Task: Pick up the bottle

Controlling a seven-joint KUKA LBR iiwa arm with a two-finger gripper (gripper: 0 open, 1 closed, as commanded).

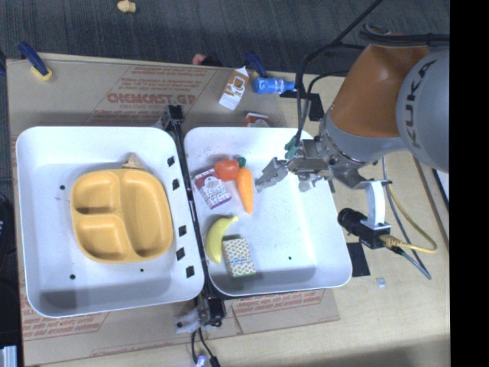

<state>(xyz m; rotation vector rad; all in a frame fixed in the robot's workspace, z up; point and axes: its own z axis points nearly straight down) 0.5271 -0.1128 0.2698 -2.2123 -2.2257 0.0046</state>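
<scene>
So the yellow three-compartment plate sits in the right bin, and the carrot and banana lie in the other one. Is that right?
Not quite. The camera view shows the yellow three-compartment plate in the left bin; the orange carrot and yellow banana lie in the right bin.

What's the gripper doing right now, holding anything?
Gripper: over the right bin, beside the carrot; open, holding nothing.
</scene>
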